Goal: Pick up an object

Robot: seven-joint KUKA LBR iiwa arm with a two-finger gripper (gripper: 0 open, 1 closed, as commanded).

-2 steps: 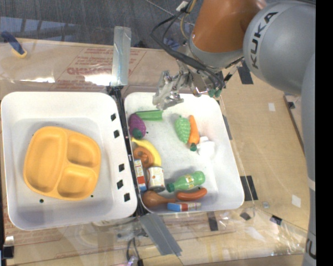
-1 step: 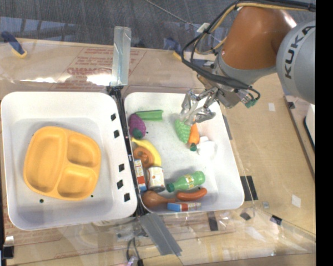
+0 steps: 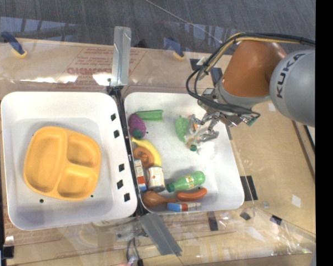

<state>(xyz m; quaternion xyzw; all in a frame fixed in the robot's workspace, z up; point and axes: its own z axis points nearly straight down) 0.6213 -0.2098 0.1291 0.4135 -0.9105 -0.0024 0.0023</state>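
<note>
My gripper (image 3: 202,131) hangs low over the upper right of the right bin (image 3: 227,170), under the grey arm and its orange band. Just to its left lies a light green toy (image 3: 181,127), touching or nearly touching the fingers. A small dark green piece (image 3: 193,147) sits just below the fingertips. Nothing is plainly held between the fingers. Other objects in the right bin: a green pepper-like piece (image 3: 150,115), a purple piece (image 3: 137,125), a banana (image 3: 146,148), a small can (image 3: 155,178), a green bottle (image 3: 187,181), a red sausage (image 3: 192,194).
The left bin (image 3: 11,121) holds a yellow sectioned plate (image 3: 62,162). A metal divider (image 3: 121,54) stands between the bins at the back. Black cables (image 3: 202,73) loop from the wrist. A brown item (image 3: 152,199) and a marker (image 3: 183,206) lie at the right bin's front edge.
</note>
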